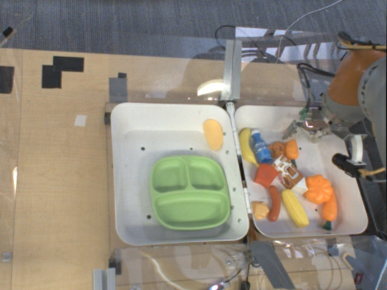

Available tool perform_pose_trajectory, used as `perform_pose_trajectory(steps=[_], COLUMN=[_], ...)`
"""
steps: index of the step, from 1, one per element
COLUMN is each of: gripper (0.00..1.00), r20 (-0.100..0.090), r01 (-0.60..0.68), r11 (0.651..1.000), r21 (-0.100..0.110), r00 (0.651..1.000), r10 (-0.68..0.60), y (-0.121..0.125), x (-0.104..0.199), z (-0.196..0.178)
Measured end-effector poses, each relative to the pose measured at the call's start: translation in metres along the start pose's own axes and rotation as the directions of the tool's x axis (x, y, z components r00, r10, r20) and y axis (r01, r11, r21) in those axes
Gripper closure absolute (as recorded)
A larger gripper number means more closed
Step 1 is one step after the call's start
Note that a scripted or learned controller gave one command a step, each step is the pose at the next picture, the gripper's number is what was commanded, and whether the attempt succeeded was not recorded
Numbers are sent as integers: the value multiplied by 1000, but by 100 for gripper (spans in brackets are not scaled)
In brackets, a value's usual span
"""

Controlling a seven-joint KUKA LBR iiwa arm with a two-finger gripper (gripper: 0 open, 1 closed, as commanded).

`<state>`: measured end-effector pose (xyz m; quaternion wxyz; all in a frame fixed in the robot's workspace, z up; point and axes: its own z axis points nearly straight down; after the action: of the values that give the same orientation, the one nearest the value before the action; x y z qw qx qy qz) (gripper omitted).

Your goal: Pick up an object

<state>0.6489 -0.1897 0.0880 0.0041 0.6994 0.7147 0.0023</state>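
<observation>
Your two-finger gripper (314,125) hangs over the right white bin's (357,225) far side, fingers spread, pinching nothing; the nearest target, a small orange plastic toy (291,149), lies just near-left of it.

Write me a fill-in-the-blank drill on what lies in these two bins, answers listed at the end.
1. The green divided plate lies in the ____ bin as the camera sees it.
2. The plate has ____ compartments.
3. The corn cob lies in the right bin, and its colour is ____.
4. Beside the plate in the left bin lies one other thing, a yellow-orange oval piece, near the bin's ____ wall.

Missing words: left; three; yellow; right
</observation>
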Motion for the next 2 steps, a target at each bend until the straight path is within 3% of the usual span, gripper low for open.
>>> perform_pose_trajectory(steps=[1,2], gripper=[100,100], r20=[1,-2], r01=[7,-130], r11=[1000,991], r21=[-7,0], r00=[1000,991], r10=[-7,130], y=[3,9], x=[2,67], z=[-13,-128])
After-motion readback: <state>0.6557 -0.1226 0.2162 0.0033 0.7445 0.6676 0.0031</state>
